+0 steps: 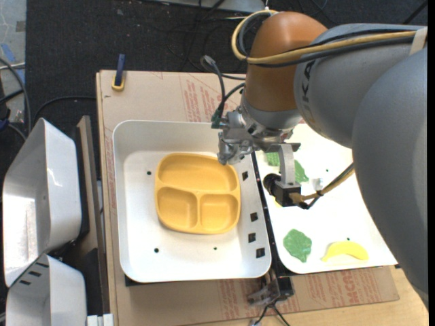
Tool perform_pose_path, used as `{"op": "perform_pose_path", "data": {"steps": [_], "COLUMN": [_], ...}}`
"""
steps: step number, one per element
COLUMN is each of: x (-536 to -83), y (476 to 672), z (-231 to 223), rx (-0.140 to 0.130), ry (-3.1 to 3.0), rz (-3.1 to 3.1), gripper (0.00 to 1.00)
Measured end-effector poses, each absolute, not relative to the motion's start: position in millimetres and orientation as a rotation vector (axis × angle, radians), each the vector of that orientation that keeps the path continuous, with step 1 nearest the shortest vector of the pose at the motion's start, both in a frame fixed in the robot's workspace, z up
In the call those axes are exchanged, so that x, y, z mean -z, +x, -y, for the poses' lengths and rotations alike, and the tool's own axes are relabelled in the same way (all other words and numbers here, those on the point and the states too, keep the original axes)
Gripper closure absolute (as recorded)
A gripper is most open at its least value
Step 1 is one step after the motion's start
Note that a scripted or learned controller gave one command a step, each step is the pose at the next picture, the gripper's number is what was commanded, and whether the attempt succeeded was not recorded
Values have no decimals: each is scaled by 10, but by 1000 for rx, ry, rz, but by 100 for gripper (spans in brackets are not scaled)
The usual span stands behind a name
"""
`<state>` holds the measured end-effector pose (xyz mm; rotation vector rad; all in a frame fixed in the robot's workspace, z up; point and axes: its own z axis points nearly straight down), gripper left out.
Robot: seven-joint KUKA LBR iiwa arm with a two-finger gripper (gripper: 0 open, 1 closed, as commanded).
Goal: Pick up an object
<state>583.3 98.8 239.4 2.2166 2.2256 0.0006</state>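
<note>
The jaws (229, 153) hang over the upper right edge of the yellow plate (198, 193), at the rim where the left bin (136, 250) meets the right bin (370, 250); the view is too crowded there to tell whether they are apart or together, and nothing can be seen between them. The plate is a divided one with three compartments, lying flat in the middle of the left bin, and the tip of the tool seems to be at or just above the plate's upper right corner. Above the jaws rises the arm (353, 73), grey with an orange dome, reaching in from the right and covering much of the right bin. Cables loop round the wrist and trail down over the seam between the bins. In the right bin, a green leaf-shaped piece (297, 244) lies near the lower edge, with a yellow banana (344, 252) just beside it to the right. Another green thing (297, 172) peeks out below the wrist, partly hidden. Both bins rest on a table (156, 97) covered with brown cardboard.
</note>
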Motion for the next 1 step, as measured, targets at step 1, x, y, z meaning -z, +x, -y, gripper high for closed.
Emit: {"op": "perform_pose_path", "data": {"steps": [1], "x": [-2393], "y": [5833], "z": [-988], "rx": [0], "ry": [2217], "rz": [-2225], "gripper": [0]}}
